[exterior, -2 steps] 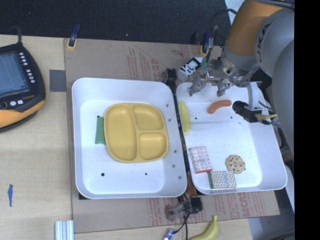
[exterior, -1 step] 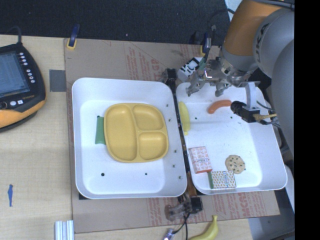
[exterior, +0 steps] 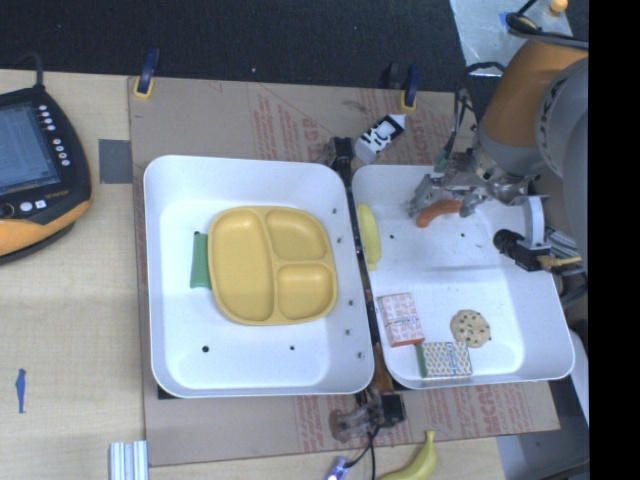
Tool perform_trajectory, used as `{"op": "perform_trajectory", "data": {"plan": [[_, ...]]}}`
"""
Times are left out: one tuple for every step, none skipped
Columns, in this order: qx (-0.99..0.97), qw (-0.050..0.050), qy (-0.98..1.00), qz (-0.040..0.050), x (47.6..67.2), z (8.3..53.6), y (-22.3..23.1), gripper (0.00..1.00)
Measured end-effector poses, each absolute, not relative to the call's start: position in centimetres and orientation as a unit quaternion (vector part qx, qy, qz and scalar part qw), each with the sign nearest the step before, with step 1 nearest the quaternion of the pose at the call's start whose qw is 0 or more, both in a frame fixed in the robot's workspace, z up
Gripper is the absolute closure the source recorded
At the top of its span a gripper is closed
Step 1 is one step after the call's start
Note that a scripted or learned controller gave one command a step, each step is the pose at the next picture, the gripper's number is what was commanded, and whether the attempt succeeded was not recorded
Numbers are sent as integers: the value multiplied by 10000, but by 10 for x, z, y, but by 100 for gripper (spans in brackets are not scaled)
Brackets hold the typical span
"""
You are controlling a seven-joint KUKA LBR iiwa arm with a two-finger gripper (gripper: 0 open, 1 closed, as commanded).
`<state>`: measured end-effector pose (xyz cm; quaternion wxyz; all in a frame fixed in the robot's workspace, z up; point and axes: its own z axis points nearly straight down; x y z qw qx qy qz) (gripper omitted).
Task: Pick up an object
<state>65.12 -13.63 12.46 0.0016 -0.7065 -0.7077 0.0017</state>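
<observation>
Arm: we are seeing the grey arm [exterior: 560, 98] with its orange band reaching in over the right edge of the tabletop [exterior: 70, 318], above the far part of the right bin [exterior: 545, 358].

Gripper: we are looking at the gripper [exterior: 445, 200] hanging low over the far left part of the right bin; an orange sausage-shaped object [exterior: 437, 214] is lying right under it, but we cannot tell whether the gripper is released or clenched, nor whether it is grasping the object.

Right bin: we are finding a pale yellow oblong piece [exterior: 368, 236] leaning along its left wall, a red-and-white packet [exterior: 400, 318] near its near left corner, a small patterned box [exterior: 446, 360] at its near edge, and a round cookie [exterior: 469, 328] just beside that box.

Left bin: we are seeing the left bin [exterior: 180, 268] carrying a yellow divided plate [exterior: 270, 264] at its middle, with a green flat piece [exterior: 200, 260] sticking out from under the plate's left side.

Around the bins: we are noticing a black-and-white object [exterior: 380, 136] lying on the cardboard beyond the gap between the bins, a banana [exterior: 415, 460] at the near edge of the tabletop, and a control pendant [exterior: 35, 168] at the far left edge.
</observation>
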Motion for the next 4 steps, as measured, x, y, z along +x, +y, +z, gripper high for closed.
{"op": "perform_trajectory", "data": {"plan": [[-7063,14,-7079,11,656,91,-168,0],[-7059,9,-7083,5,656,116,-140,0],[-7059,21,-7083,15,656,97,-137,0],[-7062,19,-7080,10,656,92,-145,0]]}}
